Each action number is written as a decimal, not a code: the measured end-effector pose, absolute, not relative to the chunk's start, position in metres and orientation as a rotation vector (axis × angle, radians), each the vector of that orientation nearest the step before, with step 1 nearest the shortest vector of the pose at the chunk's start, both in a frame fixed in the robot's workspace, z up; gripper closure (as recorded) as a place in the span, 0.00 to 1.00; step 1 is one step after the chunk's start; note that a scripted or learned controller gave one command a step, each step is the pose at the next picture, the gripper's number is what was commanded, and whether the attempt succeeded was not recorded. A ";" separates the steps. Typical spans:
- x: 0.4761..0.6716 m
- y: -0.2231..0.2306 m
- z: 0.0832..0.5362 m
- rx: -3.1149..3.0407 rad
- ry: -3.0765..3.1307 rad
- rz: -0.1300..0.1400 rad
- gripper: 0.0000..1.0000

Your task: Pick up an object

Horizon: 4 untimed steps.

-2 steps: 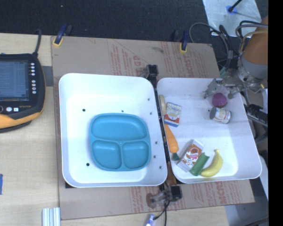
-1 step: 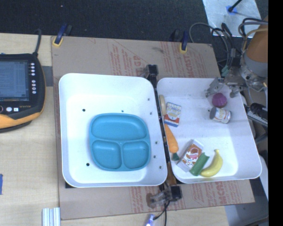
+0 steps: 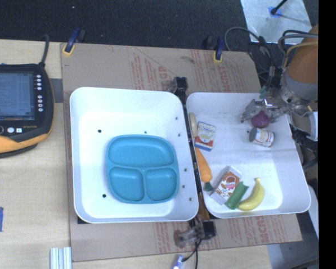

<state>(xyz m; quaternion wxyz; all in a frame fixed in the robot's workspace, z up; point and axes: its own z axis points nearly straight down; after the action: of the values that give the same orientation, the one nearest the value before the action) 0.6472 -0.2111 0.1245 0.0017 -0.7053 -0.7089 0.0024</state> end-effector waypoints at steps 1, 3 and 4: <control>0.656 -0.212 0.164 -2.217 -2.224 0.002 0.00; 0.639 -0.212 0.159 -2.216 -2.222 0.005 0.00; 0.643 -0.211 0.141 -2.211 -2.225 0.008 0.00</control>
<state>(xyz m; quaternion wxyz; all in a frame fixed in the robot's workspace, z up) 0.6430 -0.2114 0.1405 0.0021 -0.7049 -0.7093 0.0024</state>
